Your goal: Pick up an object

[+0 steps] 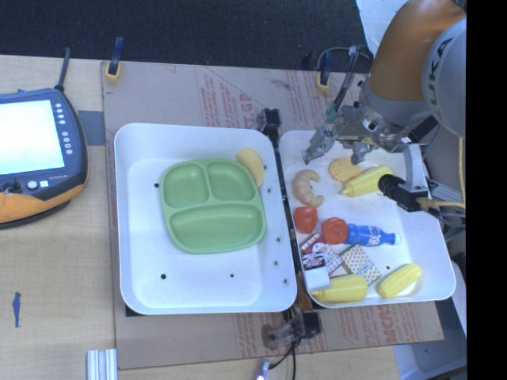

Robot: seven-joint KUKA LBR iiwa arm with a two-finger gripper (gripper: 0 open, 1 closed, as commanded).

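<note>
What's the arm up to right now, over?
Gripper above right bin, nothing held. Croissant, waffle, corn cob just below. Toys crowded together.

The right bin [440, 248] holds a jumble of toy foods. A pale croissant [307, 186] lies at its far left, with a round waffle-patterned cracker [344, 169] and a yellow corn cob [365, 182] just to its right. Nearer sit a red tomato [306, 218], a second red piece [334, 230] and a blue bottle [371, 235] on its side. Along the near edge lie small printed cartons [341, 261], a yellow banana-like piece [341, 290] and another corn cob [399, 280]. In the left bin, a yellow piece [251, 165] rests against the green divided plate [212, 206].
</note>
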